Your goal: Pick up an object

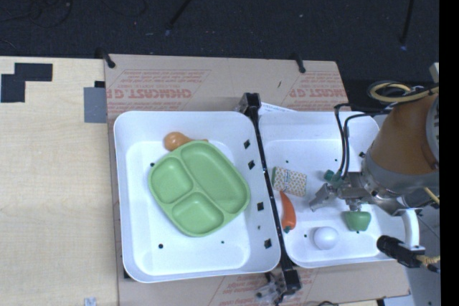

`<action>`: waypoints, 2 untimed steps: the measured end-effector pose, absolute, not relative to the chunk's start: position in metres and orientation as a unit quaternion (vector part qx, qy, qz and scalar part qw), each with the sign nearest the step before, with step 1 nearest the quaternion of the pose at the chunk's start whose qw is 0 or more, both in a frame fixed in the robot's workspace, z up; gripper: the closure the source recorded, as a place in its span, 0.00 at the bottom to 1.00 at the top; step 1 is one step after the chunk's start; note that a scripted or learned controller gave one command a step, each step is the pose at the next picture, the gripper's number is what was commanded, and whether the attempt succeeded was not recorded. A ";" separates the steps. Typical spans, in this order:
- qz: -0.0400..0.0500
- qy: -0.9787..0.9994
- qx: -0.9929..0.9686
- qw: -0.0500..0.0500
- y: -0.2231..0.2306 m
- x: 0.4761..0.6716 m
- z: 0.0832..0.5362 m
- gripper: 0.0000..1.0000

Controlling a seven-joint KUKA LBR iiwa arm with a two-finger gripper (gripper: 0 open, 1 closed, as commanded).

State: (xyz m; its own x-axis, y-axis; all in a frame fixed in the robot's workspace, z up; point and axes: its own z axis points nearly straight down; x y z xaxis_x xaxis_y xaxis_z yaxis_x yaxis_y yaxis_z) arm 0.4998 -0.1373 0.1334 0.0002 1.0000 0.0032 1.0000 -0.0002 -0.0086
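Jaws (324, 195) hang over the right bin (315, 131); whether they are spread or pressed together, I cannot tell. Left of them lies an orange carrot (287, 213), slender, its long axis running along the bin's left wall, near a white ball (325, 238).

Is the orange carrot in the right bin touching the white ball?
Apart. The camera view shows bare white bin floor between the carrot and the white ball; the carrot lies against the bin's left wall.

Mirrored red print, seemingly "CHEMCAST", repeated on the cardboard sheet (215, 82) beneath the bins, small print unreadable
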 end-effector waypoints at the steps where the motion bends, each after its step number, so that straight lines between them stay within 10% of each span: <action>1: 0.001 -0.707 -0.707 0.002 -0.136 0.499 0.085 0.00; 2: 0.001 -0.705 -0.710 0.001 -0.139 0.500 0.098 1.00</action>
